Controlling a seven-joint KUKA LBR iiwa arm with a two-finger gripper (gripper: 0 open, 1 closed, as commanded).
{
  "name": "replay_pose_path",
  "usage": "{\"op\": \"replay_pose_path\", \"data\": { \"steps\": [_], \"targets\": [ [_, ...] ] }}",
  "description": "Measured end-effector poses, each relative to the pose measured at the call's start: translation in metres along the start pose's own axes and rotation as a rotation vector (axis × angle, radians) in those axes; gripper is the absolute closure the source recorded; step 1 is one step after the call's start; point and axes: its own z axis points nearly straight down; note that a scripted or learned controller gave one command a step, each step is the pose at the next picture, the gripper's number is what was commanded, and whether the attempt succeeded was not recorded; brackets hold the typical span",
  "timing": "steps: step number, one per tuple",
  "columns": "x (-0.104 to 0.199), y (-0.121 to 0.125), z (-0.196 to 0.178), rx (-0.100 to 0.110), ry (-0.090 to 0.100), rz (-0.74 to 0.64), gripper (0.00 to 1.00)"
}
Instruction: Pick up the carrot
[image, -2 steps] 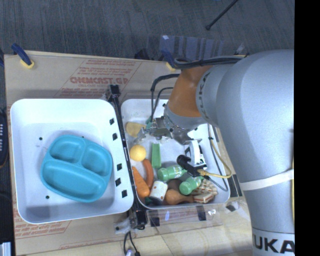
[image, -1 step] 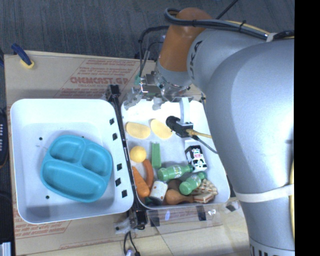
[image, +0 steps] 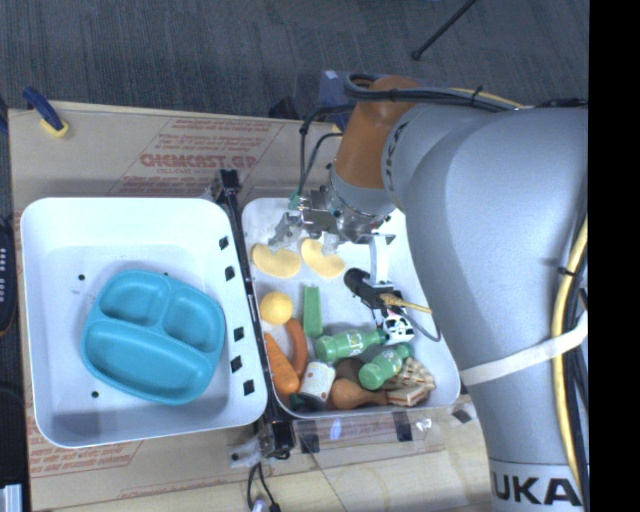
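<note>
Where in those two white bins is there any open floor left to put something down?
The left bin has bare floor all around the blue tray, widest along its far side. The right bin is crowded: chips, lemon, carrot and bottles fill its near half, and the end effector hangs over its far end.

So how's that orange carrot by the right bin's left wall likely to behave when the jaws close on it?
The tapered orange carrot looks like smooth moulded plastic, so probably stiff, light and somewhat slippery. Its rounded, cone-like shape suggests it may roll or squirt toward the thin end if pinched off-centre. It lies against a second orange piece and the white bin wall, so it will likely nudge neighbours.
</note>
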Motion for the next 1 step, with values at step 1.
{"op": "replay_pose_path", "data": {
  "steps": [1],
  "targets": [
    [-0.0009, -0.0796, 0.0192, -0.002, 0.005, 0.079, 0.00]
  ]
}}
